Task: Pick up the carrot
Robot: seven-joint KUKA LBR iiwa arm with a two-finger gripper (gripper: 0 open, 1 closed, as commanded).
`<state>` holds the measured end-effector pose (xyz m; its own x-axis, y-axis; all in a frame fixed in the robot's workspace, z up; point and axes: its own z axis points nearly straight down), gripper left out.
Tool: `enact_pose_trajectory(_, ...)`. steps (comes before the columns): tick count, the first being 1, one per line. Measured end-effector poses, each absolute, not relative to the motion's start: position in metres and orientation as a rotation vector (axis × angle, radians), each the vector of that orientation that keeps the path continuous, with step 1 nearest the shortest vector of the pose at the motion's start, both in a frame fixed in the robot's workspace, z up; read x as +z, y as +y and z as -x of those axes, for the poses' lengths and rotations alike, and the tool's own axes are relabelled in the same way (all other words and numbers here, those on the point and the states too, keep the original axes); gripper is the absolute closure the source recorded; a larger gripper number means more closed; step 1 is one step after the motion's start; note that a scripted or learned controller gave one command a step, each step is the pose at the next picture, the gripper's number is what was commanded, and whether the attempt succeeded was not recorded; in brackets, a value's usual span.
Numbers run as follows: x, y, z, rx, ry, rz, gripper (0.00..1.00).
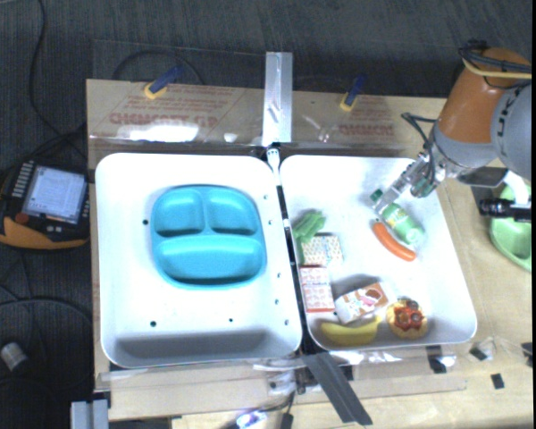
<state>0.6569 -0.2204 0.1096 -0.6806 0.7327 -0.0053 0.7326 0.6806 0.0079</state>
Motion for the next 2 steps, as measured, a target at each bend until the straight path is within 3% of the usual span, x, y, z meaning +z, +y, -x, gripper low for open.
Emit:
enact_pose_trajectory(1, 0.110, -0.220, -0.657, 0.008, 2.872, -1.252, 0.00)
enact_pose_trajectory(2, 0.134, -0.166, -0.654, 0.005, 2.798, -1.426, 0.00)
